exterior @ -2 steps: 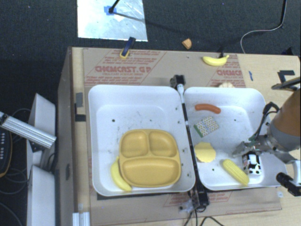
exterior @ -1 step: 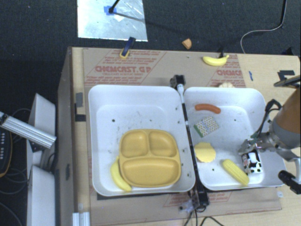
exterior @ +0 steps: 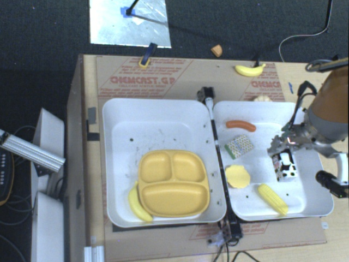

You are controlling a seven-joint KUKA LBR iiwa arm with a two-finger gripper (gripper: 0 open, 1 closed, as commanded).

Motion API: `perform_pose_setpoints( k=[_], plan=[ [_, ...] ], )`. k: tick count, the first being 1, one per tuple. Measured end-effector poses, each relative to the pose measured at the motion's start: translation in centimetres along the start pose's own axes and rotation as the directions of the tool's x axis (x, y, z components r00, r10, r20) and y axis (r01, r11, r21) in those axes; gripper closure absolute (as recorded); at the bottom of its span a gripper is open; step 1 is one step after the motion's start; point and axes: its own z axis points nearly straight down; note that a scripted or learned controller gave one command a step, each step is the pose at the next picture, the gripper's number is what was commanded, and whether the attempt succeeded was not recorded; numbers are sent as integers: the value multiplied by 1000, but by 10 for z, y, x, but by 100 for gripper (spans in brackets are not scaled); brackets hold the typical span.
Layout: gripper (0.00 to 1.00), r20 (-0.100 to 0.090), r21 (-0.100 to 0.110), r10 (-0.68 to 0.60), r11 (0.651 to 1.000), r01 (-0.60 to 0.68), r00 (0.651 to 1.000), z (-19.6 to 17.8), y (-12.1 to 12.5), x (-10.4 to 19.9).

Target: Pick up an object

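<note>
In the left bin (exterior: 117,146) a yellow divided plate (exterior: 173,183) sits toward the near side, with a banana (exterior: 138,203) tucked against its near-left edge. In the right bin (exterior: 312,200), a yellow disc (exterior: 238,176) lies at the left, a patterned packet (exterior: 239,146) just beyond it and a sausage (exterior: 240,125) farther still. A corn cob (exterior: 272,197) lies near the front. The gripper (exterior: 281,149) hangs right of centre, close to a small black-and-white thing (exterior: 284,167), perhaps a toy. Whether the gripper is wide or narrow I cannot tell.
</note>
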Motion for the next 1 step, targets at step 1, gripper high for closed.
perform_pose_setpoints(
  k=[1],
  plan=[
    [100,-1,2,0,1000,0,1000,-22,-20,70]
  ],
)
